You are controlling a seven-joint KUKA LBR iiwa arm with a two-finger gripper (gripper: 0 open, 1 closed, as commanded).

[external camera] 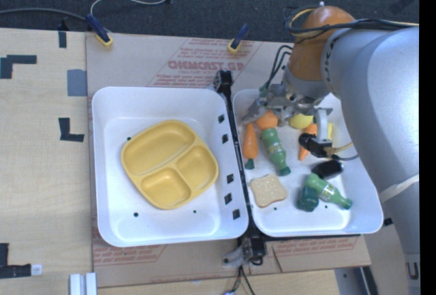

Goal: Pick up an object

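Gripper [271, 104] sits low over the far-left corner of the right bin [289, 220], close to the rim it shares with the left bin [114, 118]. Open or closed: cannot tell, the wrist hardware hides it.

Tight quarters there. A small orange piece [267, 120] lies just below the gripper, and a yellow piece [299, 121] just to its right. The bulky grey arm covers the bin's right side.

Carrot [250, 141] lies along the shared rim, long axis running far-to-near, green end toward the near edge. An upright-looking green bottle [275, 150] is just beside it, its axis slanting from far-left to near-right. A toast slice [267, 190] lies flat below both. A second green bottle [319, 193] lies on its side, neck pointing right. A small black thing [328, 168] is just above it.

Open room: a bare white strip along the right bin's near edge. The left bin holds a yellow divided plate [170, 163] in the middle, with a bare floor margin all round.
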